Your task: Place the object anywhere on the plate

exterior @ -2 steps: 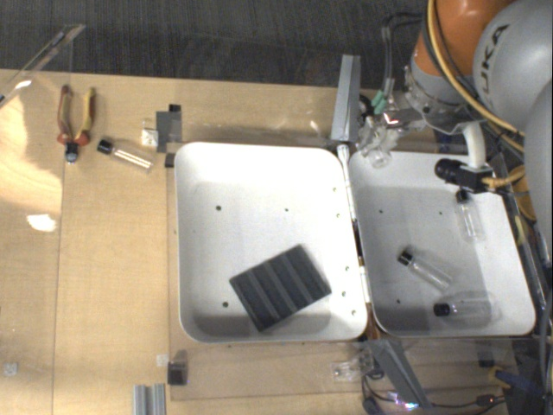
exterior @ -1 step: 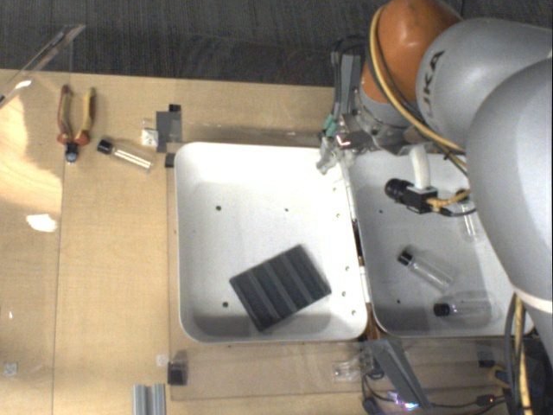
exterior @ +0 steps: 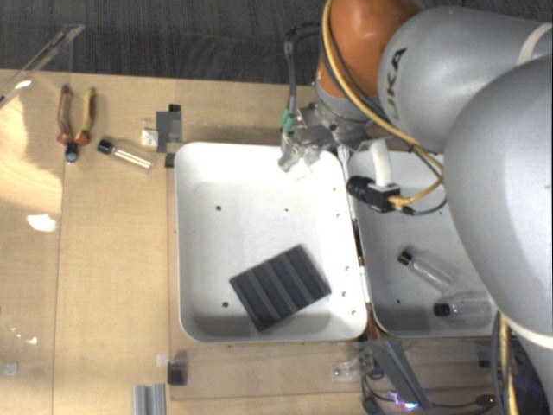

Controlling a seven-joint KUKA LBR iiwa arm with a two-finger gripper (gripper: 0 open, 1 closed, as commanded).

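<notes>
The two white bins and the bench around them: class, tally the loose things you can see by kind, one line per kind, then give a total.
Dark ridged plate: 1, in the left bin
Clear vials: 3, two in the right bin, one on the bench
Red-handled pliers: 1, on the bench
Total: 5

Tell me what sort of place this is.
Likely a robotics lab bench: a grey KUKA arm reaches over two white bins, with pliers lying on the wooden benchtop.
</notes>
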